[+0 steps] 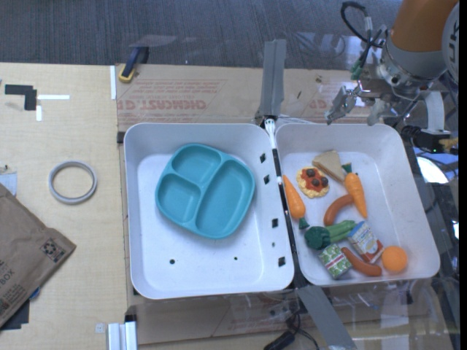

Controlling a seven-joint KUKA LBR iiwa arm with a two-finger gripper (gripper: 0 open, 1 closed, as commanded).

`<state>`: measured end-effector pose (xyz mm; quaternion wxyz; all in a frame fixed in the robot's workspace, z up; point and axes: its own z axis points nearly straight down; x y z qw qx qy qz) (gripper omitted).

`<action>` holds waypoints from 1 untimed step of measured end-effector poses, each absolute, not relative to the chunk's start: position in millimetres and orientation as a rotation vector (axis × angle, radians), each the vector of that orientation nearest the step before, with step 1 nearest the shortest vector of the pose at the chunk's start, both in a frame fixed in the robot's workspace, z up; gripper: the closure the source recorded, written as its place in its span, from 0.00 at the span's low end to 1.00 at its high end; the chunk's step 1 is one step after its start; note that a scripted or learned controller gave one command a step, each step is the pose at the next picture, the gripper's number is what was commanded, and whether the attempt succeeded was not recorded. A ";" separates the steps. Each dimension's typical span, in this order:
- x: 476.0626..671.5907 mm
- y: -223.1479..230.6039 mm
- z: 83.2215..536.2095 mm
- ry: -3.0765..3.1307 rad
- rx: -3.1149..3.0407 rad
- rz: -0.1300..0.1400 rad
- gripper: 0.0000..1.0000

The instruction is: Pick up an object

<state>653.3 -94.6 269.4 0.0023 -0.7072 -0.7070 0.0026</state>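
Note:
The right bin [416,195] holds several toy foods: a sandwich wedge [330,165], a small pizza [314,182], two carrots [293,197] [355,193], a sausage [337,208], broccoli [327,233], a green packet [336,261], a small carton [363,238], a red sausage [363,263] and an orange [394,259]. My gripper [361,109] hangs above the far rim of that bin, well back from the foods. It is open with nothing between its fingers.
A teal divided plate [206,189] lies in the left bin [139,217]. On the bench to the left are a tape roll [73,181] and a brown cardboard box [22,257]. A cardboard sheet [190,93] lies behind the bins, with a yellow-handled tool [131,60].

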 end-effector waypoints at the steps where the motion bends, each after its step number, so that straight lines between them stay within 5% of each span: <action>1: 639.3 -132.3 111.5 -2.478 -1.923 0.005 0.00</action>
